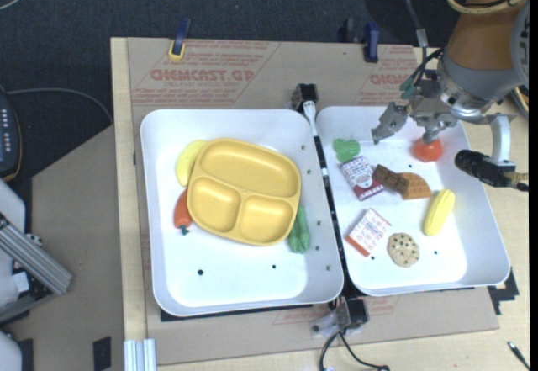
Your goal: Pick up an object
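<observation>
My gripper (409, 132) hangs over the back of the right bin (479, 264), its fingers spread open with nothing between them. One fingertip (380, 134) points toward a green toy (345, 146). The other sits just above a red tomato-like toy (427, 150); I cannot tell if it touches it. Further forward in this bin lie a red and white packet (357, 173), a brown bar (403, 182), a yellow banana-like toy (439, 211), a second packet (368, 231) and a cookie (403, 249).
The left bin (168, 277) holds a yellow divided plate (244, 191). A yellow piece (188, 161), a red-orange pepper (181, 211) and a green vegetable (298, 232) lie at its edges. The orange-banded arm (492, 16) comes in from the upper right.
</observation>
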`<action>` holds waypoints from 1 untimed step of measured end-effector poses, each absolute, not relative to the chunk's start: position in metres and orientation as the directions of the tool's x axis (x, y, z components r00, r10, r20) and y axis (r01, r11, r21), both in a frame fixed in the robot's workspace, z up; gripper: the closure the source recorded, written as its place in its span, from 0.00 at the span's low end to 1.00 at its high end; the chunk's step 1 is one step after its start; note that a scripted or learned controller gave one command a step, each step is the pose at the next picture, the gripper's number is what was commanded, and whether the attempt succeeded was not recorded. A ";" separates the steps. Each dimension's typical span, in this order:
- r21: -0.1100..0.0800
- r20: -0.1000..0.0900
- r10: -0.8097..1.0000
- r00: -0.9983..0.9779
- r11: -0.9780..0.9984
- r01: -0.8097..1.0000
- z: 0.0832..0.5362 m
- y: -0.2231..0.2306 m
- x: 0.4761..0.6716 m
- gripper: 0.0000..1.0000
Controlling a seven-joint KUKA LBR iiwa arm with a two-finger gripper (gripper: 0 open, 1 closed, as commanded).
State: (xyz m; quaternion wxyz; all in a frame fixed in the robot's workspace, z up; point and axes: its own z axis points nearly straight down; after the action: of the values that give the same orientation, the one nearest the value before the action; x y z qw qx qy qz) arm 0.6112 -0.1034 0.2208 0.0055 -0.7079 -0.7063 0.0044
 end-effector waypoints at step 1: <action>0.001 0.000 1.000 0.000 0.000 1.000 0.230 -0.103 0.614 0.00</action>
State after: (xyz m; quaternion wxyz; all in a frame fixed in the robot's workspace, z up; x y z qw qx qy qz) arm 0.6138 -0.1031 0.2295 -0.0003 -0.7070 -0.7072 -0.0003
